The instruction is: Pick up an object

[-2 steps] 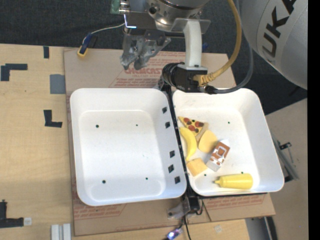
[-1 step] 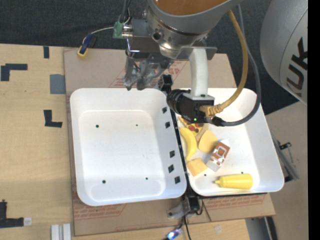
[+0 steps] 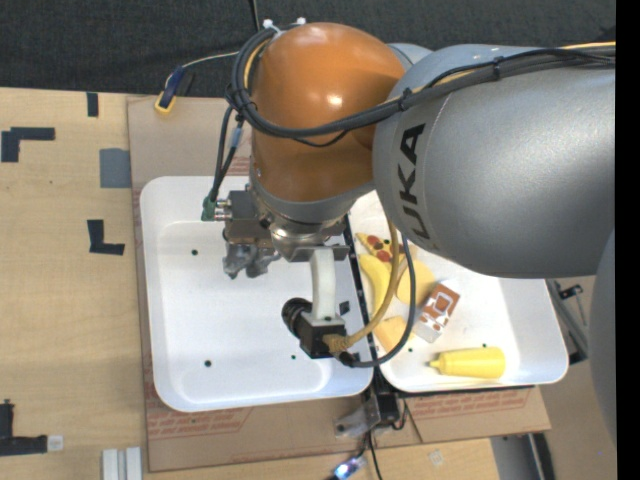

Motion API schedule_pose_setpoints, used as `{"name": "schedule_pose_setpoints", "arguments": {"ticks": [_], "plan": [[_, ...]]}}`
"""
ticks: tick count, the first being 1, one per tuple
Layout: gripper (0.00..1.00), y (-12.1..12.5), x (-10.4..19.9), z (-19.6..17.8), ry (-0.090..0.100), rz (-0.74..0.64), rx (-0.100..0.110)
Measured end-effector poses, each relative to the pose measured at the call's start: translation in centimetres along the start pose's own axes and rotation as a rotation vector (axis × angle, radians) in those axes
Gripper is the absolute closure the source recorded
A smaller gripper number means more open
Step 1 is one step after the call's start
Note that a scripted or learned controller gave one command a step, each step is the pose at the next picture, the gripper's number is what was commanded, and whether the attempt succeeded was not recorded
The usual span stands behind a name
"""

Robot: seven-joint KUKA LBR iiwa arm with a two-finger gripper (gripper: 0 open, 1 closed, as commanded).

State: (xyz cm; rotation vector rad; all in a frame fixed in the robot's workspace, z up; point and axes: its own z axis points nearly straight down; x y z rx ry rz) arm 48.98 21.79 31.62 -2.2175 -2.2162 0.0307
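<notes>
Approach, by the look of things, with no grasp made yet.

Camera view, looking down at a slant. Pincer [image 3: 240, 258] low over the left bin [image 3: 200, 368], hanging beneath the orange band of the arm [image 3: 500, 168], toward the upper middle of that bin. Wide or narrow: cannot tell, seen from above and half tucked under the wrist. Nothing made out in its hold.

Left bin: white floor with a few small dark dots, no loose object made out on the parts in sight, a good share hidden under the arm.

Right bin [image 3: 535, 363]: home of the pickable things. Yellow squeeze bottle [image 3: 468, 364] lying on its side near the front rim, nozzle pointing toward the left bin. Small carton [image 3: 438, 308] with red-and-white print just behind it, tilted. Yellow curved piece [image 3: 378, 273], banana-like, close to the wall beside the left bin, partly behind a yellow cable. Farther back, something pale with red spots, too covered to name.

Both bins side by side on the wooden table [image 3: 60, 348].

Next move, as a judgement: carry across the two inner walls to the right bin, line up over the yellow squeeze bottle as the most exposed target, descend, close across its narrow width. Likely risks: rolling of the rounded body under a glancing touch, and clipping the small carton close by.
</notes>
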Motion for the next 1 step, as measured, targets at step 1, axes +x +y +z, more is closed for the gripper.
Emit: {"name": "schedule_pose_setpoints", "arguments": {"ticks": [1], "plan": [[1.00, -0.72, -0.22, -2.84, 0.010, -0.003, -0.018]]}}
